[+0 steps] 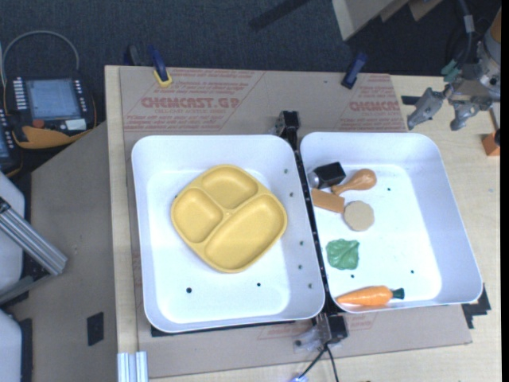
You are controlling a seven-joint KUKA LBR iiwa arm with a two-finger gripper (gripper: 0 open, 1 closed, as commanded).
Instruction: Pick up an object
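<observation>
Left bin (151, 213): yellow three-compartment plate (229, 216), centred. Right bin (445, 213): orange carrot with green tip (367, 296) against near wall; tan wooden spoon-like piece (342, 205) by the divider; crinkled green leaf (343, 253) below it; small black block (328, 172). End effector (449, 110) above the desk (238, 94) beyond right bin, fingers spread, holding nothing.
</observation>
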